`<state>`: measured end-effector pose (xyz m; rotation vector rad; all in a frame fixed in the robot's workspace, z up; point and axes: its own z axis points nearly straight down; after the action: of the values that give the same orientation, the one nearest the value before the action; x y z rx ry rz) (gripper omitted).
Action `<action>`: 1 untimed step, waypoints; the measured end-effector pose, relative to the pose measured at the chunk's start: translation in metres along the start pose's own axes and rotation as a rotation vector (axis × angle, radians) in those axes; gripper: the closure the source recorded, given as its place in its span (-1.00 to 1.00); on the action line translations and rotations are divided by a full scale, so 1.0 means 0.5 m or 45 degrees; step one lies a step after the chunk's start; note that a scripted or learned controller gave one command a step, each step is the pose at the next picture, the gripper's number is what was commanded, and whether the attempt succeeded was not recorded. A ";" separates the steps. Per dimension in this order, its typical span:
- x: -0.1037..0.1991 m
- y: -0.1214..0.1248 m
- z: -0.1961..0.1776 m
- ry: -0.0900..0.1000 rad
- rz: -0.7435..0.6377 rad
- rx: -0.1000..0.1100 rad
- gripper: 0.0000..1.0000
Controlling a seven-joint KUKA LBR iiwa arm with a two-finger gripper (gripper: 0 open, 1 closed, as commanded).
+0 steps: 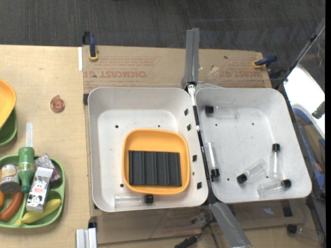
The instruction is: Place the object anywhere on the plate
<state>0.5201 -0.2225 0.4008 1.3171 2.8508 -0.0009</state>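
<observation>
A yellow plate [155,135] lies in the left white bin [106,112], toward its front. A dark grey ridged block [154,168] rests flat on the plate, covering most of its middle. Just in front of the plate, a clear vial with a black cap [132,200] lies along the left bin's front wall. The right white bin [243,133] holds several more clear, black-capped vials: one [221,110] near the back left, one [211,160] along the left wall, and others [269,186] clustered at the front right.
A green tray of toy food [32,191] sits on the wooden bench at the far left, with a yellow bowl [5,105] behind it. Cardboard [124,68] lies under the bins, held by clamps [91,46] at the back.
</observation>
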 end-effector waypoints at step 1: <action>0.052 -0.062 -0.083 -0.005 -0.295 -0.002 -1.00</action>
<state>0.4795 -0.2226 0.4425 0.9771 2.9806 -0.0017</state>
